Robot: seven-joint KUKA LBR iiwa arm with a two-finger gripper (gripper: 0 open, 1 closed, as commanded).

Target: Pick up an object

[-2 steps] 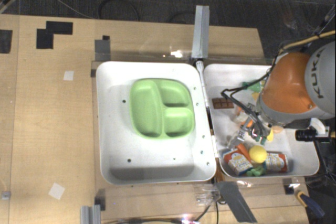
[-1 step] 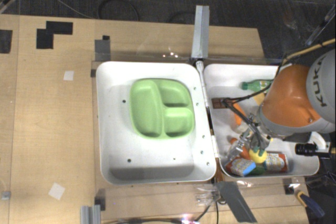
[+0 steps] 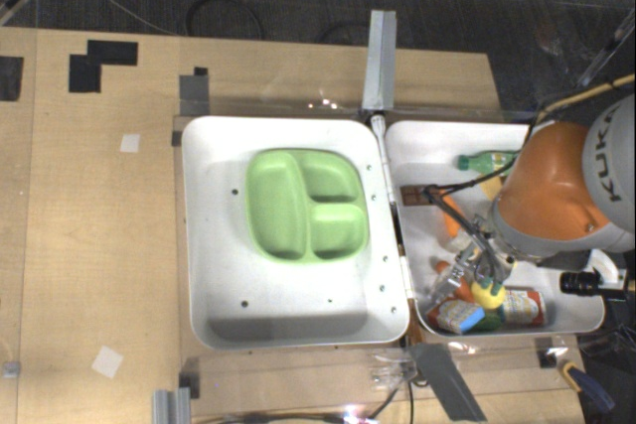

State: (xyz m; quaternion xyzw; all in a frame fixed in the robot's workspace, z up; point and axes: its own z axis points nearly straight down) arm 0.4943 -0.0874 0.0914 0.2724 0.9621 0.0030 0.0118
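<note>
The main risk here is crowding. The small objects (image 3: 487, 303) lie heaped in the near corner of the right bin (image 3: 417, 139), touching one another: a yellow piece (image 3: 487, 293), a blue-and-grey piece (image 3: 465, 318) and a red-labelled bottle (image 3: 522, 306) just beside it. A descent into this pile could catch two things at once, or nudge one against the bin's near wall so that it slips free. A green bottle (image 3: 485, 160) lies apart, near the bin's far edge, and would be the easier target.

The arm (image 3: 556, 189) reaches in from the right edge of the worktop (image 3: 89, 243), its orange band bulking over the right bin, wrist bent down toward the pile. The claw (image 3: 469, 271) hangs just above the heap; I cannot tell how it is set, nor whether it has anything.

The left bin (image 3: 214, 313) holds a green divided tray (image 3: 303, 204), well apart from the claw.
</note>
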